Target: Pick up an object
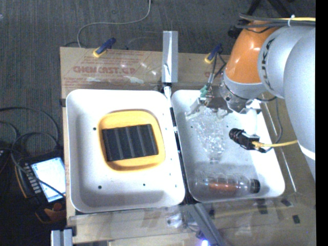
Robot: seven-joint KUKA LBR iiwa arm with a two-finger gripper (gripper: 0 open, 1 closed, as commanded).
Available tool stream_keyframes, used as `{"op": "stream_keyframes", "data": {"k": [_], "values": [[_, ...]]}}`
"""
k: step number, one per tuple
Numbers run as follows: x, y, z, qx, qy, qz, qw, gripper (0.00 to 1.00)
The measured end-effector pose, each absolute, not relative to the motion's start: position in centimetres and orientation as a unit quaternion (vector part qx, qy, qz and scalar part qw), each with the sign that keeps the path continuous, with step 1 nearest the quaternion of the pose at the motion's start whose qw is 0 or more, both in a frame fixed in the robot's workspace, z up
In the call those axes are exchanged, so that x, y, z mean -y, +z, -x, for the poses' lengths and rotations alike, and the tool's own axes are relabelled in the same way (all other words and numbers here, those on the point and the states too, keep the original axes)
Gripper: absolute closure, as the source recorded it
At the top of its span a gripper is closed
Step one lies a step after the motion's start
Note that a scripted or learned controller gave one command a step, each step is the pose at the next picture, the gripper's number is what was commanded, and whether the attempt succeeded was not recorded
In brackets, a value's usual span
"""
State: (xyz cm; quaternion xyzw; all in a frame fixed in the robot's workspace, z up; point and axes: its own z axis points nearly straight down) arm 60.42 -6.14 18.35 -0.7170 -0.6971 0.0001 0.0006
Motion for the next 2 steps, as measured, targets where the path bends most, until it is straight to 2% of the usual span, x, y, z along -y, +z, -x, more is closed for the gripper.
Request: {"op": "stream_keyframes", "data": {"k": [1, 2], "values": [[9.8, 9.2, -59.6, 0.735, -0.0045, 0.678, -0.007, 0.0], [12.4, 19.5, -57.6, 0.701, 0.0008, 0.713, -0.001, 0.0]]}}
